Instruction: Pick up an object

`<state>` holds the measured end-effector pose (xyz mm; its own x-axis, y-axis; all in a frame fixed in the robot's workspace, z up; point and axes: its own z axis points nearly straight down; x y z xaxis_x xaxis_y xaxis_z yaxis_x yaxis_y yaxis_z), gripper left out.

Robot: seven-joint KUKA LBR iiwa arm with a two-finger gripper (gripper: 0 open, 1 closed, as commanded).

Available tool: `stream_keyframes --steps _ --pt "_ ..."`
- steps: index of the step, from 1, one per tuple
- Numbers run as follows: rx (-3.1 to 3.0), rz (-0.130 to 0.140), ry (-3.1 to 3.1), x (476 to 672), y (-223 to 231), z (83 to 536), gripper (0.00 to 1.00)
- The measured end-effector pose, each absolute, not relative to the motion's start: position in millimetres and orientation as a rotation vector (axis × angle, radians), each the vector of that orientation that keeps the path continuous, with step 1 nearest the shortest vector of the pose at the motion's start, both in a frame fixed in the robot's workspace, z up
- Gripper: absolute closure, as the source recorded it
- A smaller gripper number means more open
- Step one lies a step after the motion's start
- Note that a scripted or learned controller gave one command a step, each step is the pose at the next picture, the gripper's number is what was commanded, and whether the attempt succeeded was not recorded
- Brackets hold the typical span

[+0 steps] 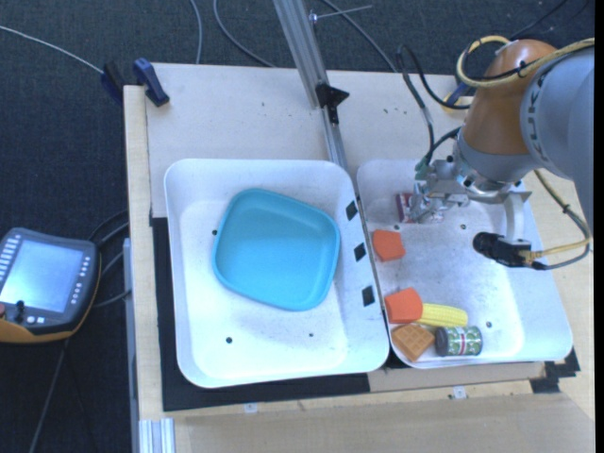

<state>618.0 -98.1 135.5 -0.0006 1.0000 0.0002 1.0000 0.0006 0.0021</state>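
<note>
You have two shallow white plastic bins side by side, the left one (189,253) and the right one (538,300). In the left bin you can count one light-blue square plastic plate (276,248). In the right bin you can count two orange blocks (388,244) (404,305), one yellow corn cob (443,315), one tan waffle-textured piece (412,340), one small dark can lying on its side (459,341), and one red-and-white item (406,206) too hidden to identify.

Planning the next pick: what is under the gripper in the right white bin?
A small red-and-white object pokes out at the left of the gripper on the right white bin floor. The gripper covers the rest, so its shape is unclear.
</note>
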Motion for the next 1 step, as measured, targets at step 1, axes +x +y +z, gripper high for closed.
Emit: stream_keyframes --steps 1 --pt "2.218 0.006 2.218 612.0 -102.7 194.4 1.0"
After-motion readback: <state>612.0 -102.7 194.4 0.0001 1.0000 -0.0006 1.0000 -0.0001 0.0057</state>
